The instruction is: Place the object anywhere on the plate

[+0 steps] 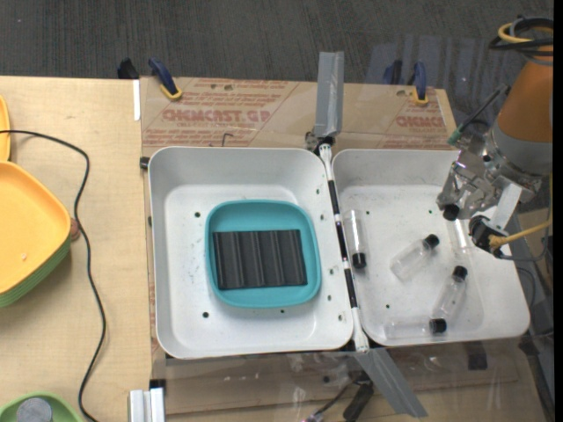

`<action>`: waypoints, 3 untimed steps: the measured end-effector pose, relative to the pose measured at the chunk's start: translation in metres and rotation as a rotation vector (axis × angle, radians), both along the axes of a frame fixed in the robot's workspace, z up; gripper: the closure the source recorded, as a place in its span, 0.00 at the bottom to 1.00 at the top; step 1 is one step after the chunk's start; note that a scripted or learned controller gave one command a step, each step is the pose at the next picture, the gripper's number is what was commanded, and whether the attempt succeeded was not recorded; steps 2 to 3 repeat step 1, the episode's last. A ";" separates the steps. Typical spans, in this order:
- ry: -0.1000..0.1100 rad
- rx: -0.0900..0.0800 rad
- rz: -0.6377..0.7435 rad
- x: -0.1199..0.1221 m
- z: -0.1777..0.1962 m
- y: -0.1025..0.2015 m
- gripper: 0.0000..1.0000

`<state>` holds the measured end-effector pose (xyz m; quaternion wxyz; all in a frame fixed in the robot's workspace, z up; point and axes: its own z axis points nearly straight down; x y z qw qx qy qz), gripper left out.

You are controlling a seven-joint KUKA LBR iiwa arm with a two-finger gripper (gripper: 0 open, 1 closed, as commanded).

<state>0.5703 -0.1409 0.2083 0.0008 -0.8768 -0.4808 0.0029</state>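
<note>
Dark carpet runs behind the pale wooden counter (97, 148), where we see two white bins side by side on printed cardboard (229, 112). We find the tool (464, 214) over the right bin (493, 323), close to its right wall and toward the far corner, hanging from the grey arm with its orange band (532, 104). We cannot tell whether it is apart or together; the clutter of metal and cable hides that.

Just below it, a clear vial with a black cap (413, 255) lies on the bin floor, its long axis slanting, cap toward the far right. Nearer the front right corner, a second vial (447, 299) lies steeply along the bin's depth, with black at both ends. A third vial (354, 236) rests against the bin's left wall, its long axis running front to back, cap toward the front.

Outward, in the left bin (167, 236), the teal plate (220, 227) sits at the centre, carrying a dark ribbed insert (261, 258). Yellow dishes (26, 236) rest at the counter's left edge.
</note>
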 end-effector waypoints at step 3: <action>0.000 0.000 0.000 0.000 0.000 0.000 0.00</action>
